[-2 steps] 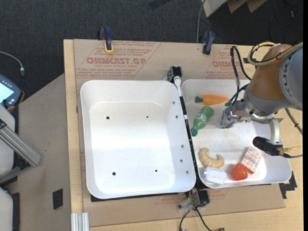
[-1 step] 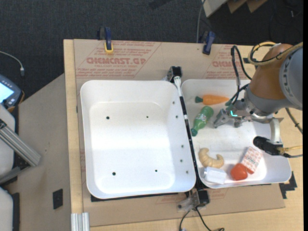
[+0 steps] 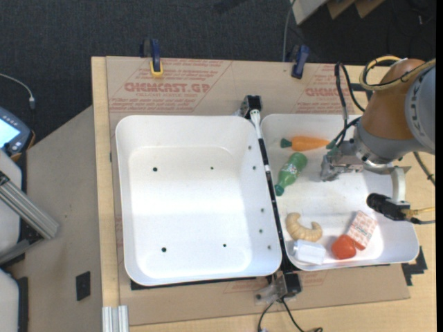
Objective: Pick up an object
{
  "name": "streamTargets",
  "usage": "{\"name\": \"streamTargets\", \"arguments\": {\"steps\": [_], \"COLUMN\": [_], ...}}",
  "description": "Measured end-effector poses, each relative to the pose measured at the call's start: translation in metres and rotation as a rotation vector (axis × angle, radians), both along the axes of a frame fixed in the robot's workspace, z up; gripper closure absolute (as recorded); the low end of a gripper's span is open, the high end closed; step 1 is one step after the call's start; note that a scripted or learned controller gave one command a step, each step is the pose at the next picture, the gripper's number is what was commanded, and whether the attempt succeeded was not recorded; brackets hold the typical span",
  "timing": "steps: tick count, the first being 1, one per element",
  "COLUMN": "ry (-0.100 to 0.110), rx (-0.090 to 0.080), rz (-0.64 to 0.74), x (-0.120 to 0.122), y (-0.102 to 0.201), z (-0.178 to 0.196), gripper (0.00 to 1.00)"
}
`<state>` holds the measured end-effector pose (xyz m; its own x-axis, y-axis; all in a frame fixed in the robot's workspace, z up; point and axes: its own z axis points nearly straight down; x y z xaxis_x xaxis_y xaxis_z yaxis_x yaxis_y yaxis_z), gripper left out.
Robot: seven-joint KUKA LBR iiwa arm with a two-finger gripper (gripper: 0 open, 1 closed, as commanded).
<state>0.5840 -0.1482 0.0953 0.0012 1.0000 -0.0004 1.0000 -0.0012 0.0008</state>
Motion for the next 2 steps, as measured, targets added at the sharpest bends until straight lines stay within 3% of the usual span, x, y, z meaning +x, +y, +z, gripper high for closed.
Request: {"name": "streamTargets", "arguments": {"steps": [1, 2], "ry": [0.004, 0.003], "rx": [0.004, 0.001], "rz": [0.007, 0.001], "x": [-0.0028, -0.0029], "y": [0.0562, 0.0522], "z": [-0.0114, -0.0108], "gripper": [1.0, 0.0]}}
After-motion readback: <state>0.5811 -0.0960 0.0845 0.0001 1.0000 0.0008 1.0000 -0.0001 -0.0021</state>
